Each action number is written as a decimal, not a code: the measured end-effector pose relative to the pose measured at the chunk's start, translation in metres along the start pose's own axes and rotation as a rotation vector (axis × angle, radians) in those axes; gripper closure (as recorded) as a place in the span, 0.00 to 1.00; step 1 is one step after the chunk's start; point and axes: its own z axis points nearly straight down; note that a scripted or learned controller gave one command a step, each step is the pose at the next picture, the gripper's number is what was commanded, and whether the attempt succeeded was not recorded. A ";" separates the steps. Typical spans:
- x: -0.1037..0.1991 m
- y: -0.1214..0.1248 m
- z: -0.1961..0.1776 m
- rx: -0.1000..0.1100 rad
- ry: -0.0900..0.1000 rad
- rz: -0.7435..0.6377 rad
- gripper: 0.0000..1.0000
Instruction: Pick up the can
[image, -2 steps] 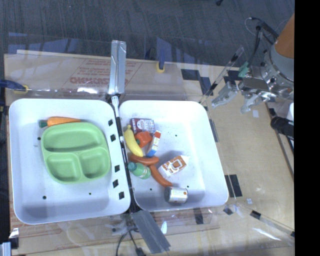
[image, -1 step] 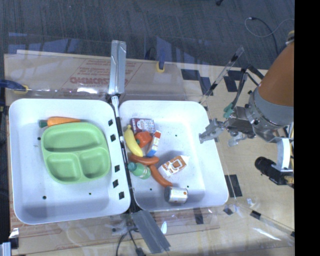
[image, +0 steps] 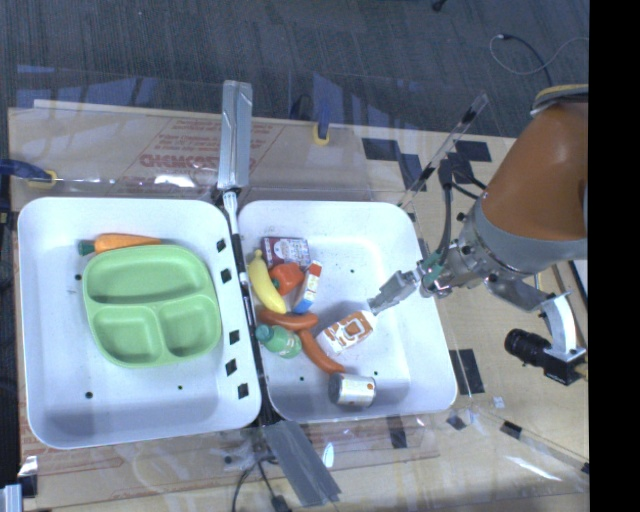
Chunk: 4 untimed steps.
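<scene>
The can (image: 353, 390) is a short silver tin lying near the front edge of the right bin (image: 420, 350), slightly apart from the other items. My gripper (image: 378, 302) hangs over the right bin's middle right, pointing down and left. Its tip is just above and right of an orange-and-white carton (image: 347, 332). The can lies roughly a hand's width in front of the tip, and nothing shows in the gripper.
A banana (image: 265, 283), a red item (image: 287, 277), a pouch (image: 285, 250), a sausage (image: 290, 320), an orange stick (image: 322, 354) and a green bottle (image: 280, 342) crowd the right bin's left half. The left bin (image: 50, 400) holds a green divided plate (image: 152, 305) and a carrot (image: 125, 242).
</scene>
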 end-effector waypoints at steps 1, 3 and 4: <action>-0.041 -0.010 0.010 0.001 0.001 -0.170 0.00; -0.067 -0.016 -0.027 -0.003 -0.005 -0.755 0.00; -0.068 -0.016 -0.039 -0.002 -0.007 -1.260 0.00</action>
